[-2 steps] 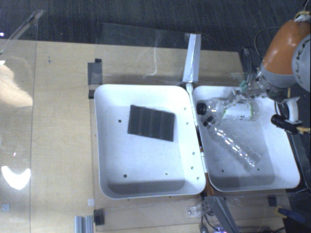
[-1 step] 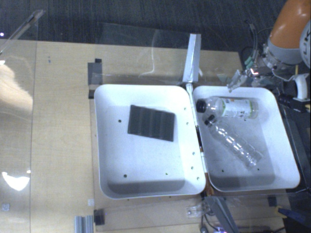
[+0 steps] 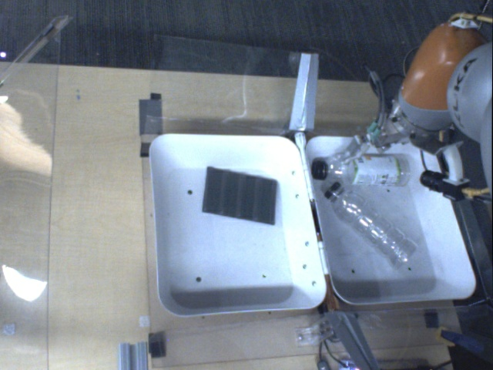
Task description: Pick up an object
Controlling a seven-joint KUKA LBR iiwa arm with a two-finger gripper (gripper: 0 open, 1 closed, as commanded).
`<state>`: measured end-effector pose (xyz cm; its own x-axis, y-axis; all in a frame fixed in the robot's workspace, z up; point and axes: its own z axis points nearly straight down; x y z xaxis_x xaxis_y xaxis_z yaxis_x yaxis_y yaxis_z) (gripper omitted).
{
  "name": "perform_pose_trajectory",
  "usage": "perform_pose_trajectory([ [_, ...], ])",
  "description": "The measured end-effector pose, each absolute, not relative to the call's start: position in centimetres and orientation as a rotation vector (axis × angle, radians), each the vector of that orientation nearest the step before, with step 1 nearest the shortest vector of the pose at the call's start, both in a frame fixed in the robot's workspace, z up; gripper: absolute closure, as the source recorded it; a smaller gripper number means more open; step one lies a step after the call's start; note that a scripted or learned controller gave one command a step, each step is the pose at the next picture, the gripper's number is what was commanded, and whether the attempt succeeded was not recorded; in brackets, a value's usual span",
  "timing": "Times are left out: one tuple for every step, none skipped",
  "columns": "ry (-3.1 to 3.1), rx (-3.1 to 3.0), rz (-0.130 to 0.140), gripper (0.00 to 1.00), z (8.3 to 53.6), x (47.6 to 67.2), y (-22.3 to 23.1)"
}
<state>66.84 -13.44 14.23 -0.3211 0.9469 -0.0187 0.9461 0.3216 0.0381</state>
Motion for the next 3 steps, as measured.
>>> perform_pose_trajectory([
  [2.539, 1.775, 0.039, 0.00, 13.69, 66.22, -12.24],
  [2.575, 1.718, 0.042, 0.00, 13.59, 65.94, -11.88],
  [2.595, 1.688, 0.041, 0.00, 13.58, 65.93, -11.88],
])
